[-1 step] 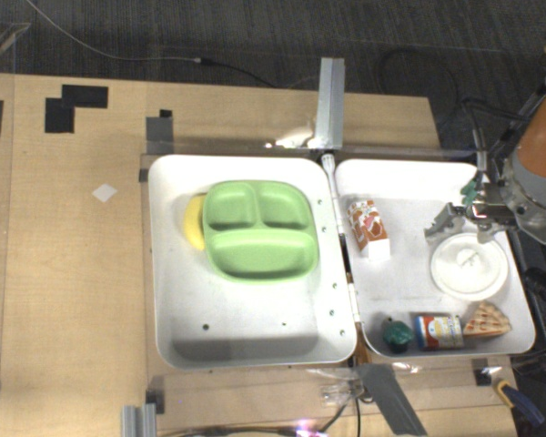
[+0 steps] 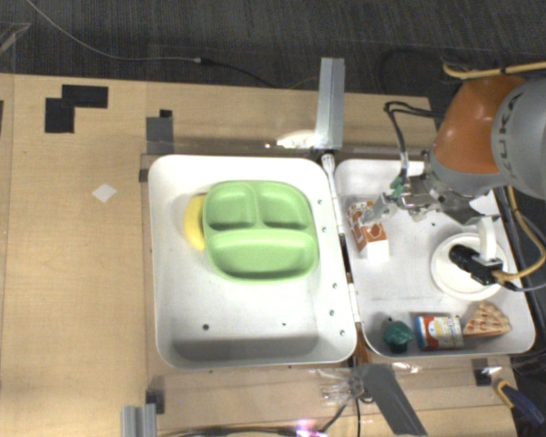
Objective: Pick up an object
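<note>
2 white bins sit side by side on a wood bench, seen from above at a slant. Grey arm [image 2: 528, 144] w/ orange band reaches in from the right over the R bin [image 2: 409, 289]. Its gripper [image 2: 389, 202] hangs over that bin's upper-left area; can't tell if it's open, closed or gripping anything. Small carton [image 2: 369, 229], brown & white w/ red, lies just below & left of the gripper, near the bin's left wall; can't tell if the 2 touch. Right of the carton: round white dish [image 2: 446, 276]. Along the bin's front edge, 3 items in a row: dark green lump [image 2: 398, 335], can [image 2: 437, 330] on its side, tan wedge [image 2: 488, 320]. L bin [image 2: 246, 330] holds a green 3-part plate [image 2: 259, 228], w/ a yellow item [image 2: 193, 223] poking out at its left edge.
</note>
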